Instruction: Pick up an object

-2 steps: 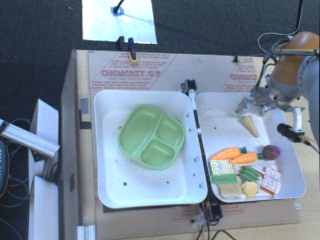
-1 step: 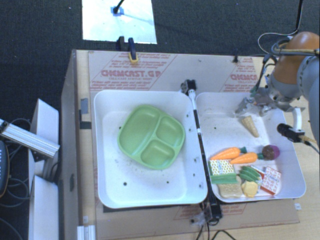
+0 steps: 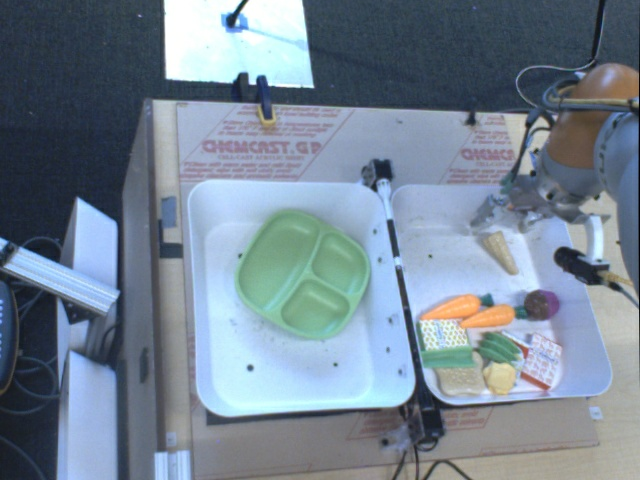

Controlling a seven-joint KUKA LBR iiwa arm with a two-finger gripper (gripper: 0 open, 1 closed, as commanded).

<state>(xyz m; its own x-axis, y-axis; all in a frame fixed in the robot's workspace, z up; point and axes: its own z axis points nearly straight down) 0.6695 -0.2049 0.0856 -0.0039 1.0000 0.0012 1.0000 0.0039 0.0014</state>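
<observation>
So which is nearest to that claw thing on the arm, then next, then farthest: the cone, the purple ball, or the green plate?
Measured from the gripper in the camera view:
1. The cone, just below it in the right bin.
2. The purple ball, lower down in the same bin, beside the carrots.
3. The green plate, far off in the left bin.

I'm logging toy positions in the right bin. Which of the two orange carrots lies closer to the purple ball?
The right-hand carrot: its leafy end nearly reaches the purple ball. The other carrot lies farther left, toward the divider between the bins.
</observation>
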